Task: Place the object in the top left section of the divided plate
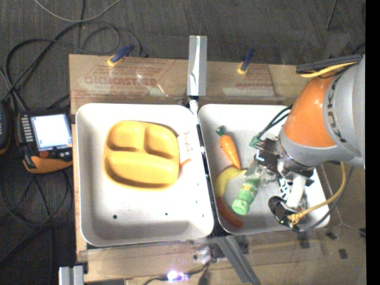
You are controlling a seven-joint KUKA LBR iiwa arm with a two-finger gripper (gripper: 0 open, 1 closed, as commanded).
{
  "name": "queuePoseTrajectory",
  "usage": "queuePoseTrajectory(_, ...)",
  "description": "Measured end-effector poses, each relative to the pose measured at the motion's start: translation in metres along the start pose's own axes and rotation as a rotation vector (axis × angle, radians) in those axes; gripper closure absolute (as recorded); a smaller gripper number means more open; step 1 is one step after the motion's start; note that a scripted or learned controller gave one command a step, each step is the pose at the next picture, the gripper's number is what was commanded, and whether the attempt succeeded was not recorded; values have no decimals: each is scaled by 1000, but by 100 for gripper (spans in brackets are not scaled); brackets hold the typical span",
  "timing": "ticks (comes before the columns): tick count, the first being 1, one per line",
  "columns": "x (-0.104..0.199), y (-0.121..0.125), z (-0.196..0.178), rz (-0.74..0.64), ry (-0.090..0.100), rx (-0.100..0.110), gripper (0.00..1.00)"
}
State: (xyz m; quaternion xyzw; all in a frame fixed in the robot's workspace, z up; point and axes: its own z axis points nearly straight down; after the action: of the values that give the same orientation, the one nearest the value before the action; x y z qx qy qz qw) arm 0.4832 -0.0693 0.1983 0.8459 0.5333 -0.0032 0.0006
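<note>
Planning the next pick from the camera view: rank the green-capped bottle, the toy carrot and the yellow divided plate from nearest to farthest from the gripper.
1. Green-capped bottle: right bin, just left of the gripper.
2. Toy carrot: right bin, farther left and toward the back wall.
3. Yellow divided plate: in the left bin, plainly farthest.

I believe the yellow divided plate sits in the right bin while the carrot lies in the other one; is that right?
Not quite: the camera view shows the yellow divided plate in the left bin. The carrot lies in the other one, the right bin.
</note>
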Motion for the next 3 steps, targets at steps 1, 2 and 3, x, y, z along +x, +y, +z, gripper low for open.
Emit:
queuePoseTrajectory(1, 19, 36, -18, -146, 2, 1, 100)
queuePoseTrajectory(2, 88, 35, -17, -454, 3, 0, 100)
queuePoseTrajectory(3, 182, 78, 1, -621, 0, -2, 100)
